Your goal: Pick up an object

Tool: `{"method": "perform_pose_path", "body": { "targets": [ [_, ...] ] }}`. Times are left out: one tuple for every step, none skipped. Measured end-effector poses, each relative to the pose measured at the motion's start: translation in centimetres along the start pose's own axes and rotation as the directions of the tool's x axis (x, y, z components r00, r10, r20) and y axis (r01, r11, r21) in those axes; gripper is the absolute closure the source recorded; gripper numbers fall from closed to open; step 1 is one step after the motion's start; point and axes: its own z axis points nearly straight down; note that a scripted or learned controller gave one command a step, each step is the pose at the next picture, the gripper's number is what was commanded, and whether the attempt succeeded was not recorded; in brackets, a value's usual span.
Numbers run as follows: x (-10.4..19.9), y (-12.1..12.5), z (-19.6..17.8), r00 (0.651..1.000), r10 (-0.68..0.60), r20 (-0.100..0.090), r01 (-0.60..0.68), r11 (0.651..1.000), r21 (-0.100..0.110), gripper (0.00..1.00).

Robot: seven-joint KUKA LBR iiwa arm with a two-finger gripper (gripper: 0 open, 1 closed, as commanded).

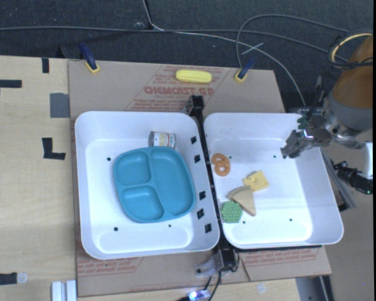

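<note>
Here the tool [292, 148] hangs over the right bin's [301, 231] far edge — grip state unclear. Well left of it, the cardboard's [113, 89] red print reads "CHEMCAST GP".

We see two bins side by side: in the left bin [88, 168] a divided tray [154, 184] lies at centre, a can [162, 140] just behind it near the back wall. In the right bin [313, 187], a pretzel [220, 164], cheese wedge [257, 181], sandwich piece [244, 199] and round item [231, 212] cluster near its left edge.
</note>
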Motion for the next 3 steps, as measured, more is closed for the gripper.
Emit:
{"method": "perform_pose_path", "body": {
  "targets": [
    [0.0, 0.1, -3.8, 1.0, -0.001, 0.0, 0.001, 1.0, 0.001, 1.0],
    [5.3, -0.9, -3.5, 1.0, -0.003, -0.001, 0.003, 1.0, 0.005, 1.0],
    [9.8, -0.9, -3.2, 1.0, -0.004, -0.002, 0.004, 1.0, 0.005, 1.0]
  ]
}}
